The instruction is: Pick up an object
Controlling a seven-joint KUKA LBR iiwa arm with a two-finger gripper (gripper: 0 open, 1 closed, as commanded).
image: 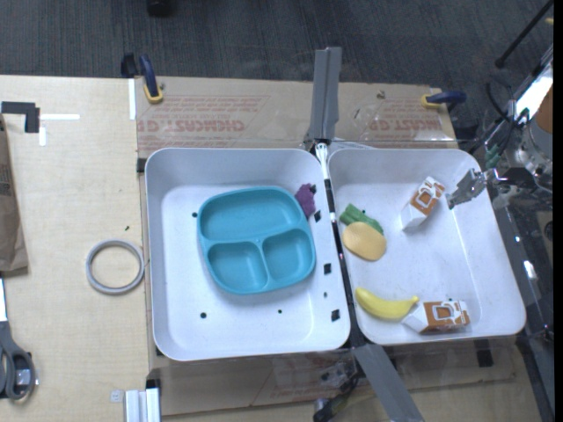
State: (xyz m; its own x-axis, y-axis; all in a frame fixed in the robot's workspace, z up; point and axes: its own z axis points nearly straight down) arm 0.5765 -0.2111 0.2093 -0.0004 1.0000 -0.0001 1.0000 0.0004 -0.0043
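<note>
Two glossy white bins [167,236], curved banana [385,305]

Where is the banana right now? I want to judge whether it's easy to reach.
The banana lies in the right bin, near its front edge, just left of a small orange-and-white carton and below the yellow potato-like piece.

Evenly and brightly lit from overhead; soft, short shadows inside the white bins [167,236]; mild glare on taped cardboard [229,117] at 12 o'clock; slightly soft focus throughout.
</note>
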